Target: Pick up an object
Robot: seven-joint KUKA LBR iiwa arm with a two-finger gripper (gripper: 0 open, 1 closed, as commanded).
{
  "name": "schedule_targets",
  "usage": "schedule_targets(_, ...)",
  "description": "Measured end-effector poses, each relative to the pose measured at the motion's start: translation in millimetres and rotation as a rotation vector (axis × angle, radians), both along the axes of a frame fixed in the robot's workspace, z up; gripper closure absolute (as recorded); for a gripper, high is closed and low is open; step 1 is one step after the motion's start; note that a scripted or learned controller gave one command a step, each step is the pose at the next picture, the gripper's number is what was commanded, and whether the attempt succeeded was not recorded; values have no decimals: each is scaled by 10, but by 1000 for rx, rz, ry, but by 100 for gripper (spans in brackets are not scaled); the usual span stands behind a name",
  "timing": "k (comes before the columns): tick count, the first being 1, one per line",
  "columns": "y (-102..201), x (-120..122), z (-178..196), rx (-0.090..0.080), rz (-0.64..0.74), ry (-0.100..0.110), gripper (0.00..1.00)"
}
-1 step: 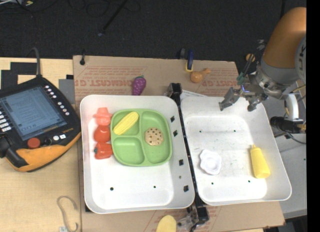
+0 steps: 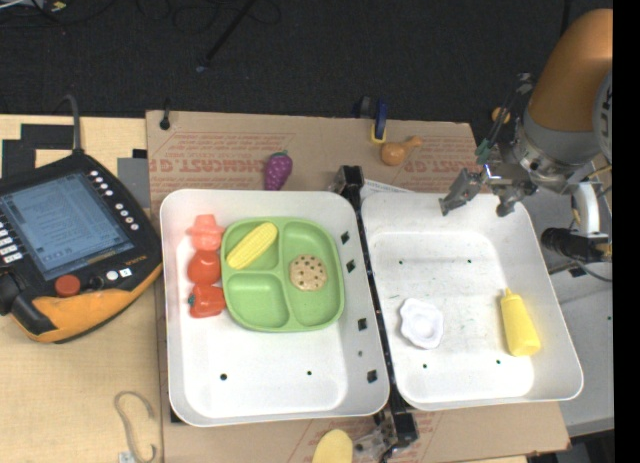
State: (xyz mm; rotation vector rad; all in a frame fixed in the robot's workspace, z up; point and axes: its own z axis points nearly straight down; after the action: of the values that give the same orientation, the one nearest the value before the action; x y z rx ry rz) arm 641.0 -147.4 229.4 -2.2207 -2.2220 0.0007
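Note:
My gripper [image 2: 480,201] hangs over the far edge of the right bin [image 2: 560,366], its two fingers spread wide with nothing between them. Below it in that bin lie a yellow squeeze bottle [image 2: 518,323] near the right wall and a white crumpled object [image 2: 421,323] near the left wall. The left bin [image 2: 260,381] holds a green divided plate [image 2: 270,303] with a corn cob [image 2: 250,244] and a cookie [image 2: 308,272], and a red-orange toy [image 2: 205,266] lies beside the plate.
Behind the bins, a purple toy [image 2: 278,168] and an orange one [image 2: 398,151] rest on the cardboard. A yellow object [image 2: 333,446] lies at the front edge. A control pendant [image 2: 70,236] sits on the left.

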Motion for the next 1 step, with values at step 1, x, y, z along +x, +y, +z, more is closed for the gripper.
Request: schedule_targets(1,73,-92,-552,2,1,5,0)
